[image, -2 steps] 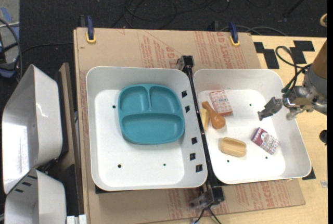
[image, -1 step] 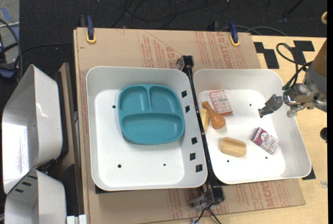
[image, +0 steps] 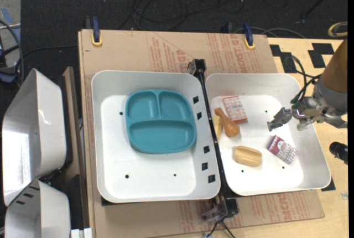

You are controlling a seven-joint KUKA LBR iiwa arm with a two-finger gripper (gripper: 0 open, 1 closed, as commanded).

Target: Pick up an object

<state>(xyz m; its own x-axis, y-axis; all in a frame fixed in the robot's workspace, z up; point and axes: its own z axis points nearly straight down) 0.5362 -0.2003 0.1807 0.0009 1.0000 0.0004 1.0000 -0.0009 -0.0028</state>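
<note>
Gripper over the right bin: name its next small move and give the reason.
Probably lower the gripper a little toward the small maroon packet, which lies just below it in this view on the right bin floor. It is the nearest object, apart from the bun, so a descent there looks least likely to bump anything else.

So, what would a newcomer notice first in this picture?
Probably the teal tray, lying alone in the left bin. Next, the grey arm reaching from the right over the right bin, where a bread roll, a wooden spoon and two small cartons lie.
</note>
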